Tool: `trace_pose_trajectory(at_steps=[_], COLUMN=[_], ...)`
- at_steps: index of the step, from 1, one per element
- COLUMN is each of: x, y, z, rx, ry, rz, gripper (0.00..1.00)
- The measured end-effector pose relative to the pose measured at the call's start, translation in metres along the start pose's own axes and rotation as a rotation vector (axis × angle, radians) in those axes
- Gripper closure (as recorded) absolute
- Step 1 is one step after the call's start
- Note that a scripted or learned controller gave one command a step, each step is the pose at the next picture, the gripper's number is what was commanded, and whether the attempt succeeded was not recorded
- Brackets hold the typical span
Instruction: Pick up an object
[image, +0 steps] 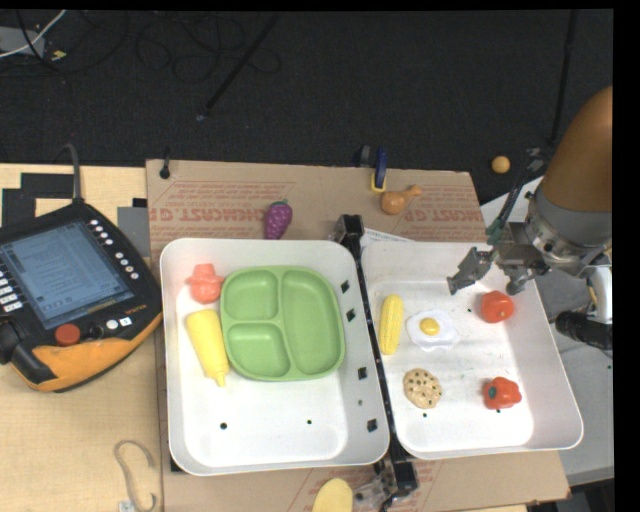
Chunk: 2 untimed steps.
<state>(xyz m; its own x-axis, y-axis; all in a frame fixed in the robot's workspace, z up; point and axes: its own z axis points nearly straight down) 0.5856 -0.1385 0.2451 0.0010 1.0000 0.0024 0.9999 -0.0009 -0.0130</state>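
Over the right bin (560, 440) the gripper (493, 272) hung with fingers spread wide, gripping nothing (a red tomato (496, 306) lay just below it, near the fried egg (431, 328)).

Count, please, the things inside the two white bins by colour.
Yellow: 2, mustard bottle and corn
Red or pink: 3
Green: 1, divided plate
White: 1, fried egg
Brown: 1, cookie
Total: 8
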Motion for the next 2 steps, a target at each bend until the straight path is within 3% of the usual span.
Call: trace_pose_trajectory(at_steps=[1, 2], x=[0.000, -0.001], y=[0.002, -0.003], z=[-0.006, 0.039], rx=[-0.012, -0.006], ry=[-0.002, -0.001], rz=[-0.002, -0.003], gripper=[0.00, 0.00])
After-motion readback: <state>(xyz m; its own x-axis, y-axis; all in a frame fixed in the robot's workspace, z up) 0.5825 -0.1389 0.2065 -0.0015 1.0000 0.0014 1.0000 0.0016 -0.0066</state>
